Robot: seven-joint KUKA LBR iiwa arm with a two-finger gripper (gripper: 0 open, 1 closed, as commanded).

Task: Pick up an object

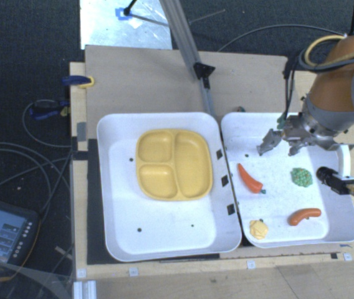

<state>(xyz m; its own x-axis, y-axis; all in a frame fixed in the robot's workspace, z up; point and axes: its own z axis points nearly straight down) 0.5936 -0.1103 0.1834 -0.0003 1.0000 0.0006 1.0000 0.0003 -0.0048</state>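
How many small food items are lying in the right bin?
4: an orange-red chili-shaped toy near the left wall, a green leafy lump mid-right, an orange sausage lower right, a yellow lump at the bottom left corner.

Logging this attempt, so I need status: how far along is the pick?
Nothing looks picked yet: the chili pepper, green broccoli piece, sausage and yellow piece all lie in the right bin. The gripper is above that bin's upper area, with nothing visible between its fingers. Descending, grasping and lifting remain.

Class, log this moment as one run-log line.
task: pick up an object | claw: above right bin, open, holding nothing | right bin: chili pepper, broccoli, sausage | left bin: yellow divided plate
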